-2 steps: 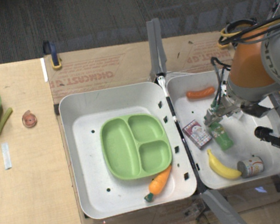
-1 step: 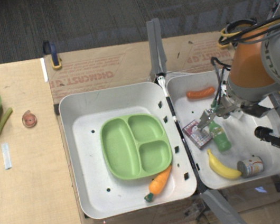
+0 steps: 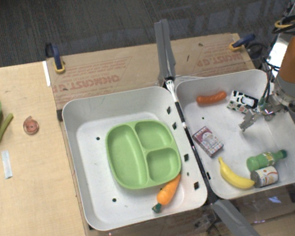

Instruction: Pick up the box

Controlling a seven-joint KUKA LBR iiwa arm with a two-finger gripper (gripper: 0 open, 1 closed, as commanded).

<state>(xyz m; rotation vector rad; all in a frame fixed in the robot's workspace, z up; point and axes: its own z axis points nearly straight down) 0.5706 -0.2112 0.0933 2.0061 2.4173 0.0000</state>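
Pincer spread wide, holding nothing, right of box. Box lies flat on right bin floor; fingers may slide off. Banana close below box, could get nudged.

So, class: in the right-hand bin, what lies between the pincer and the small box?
In the camera view, nothing: the pincer hangs to the right of the box, and between them is bare white floor of the right bin.
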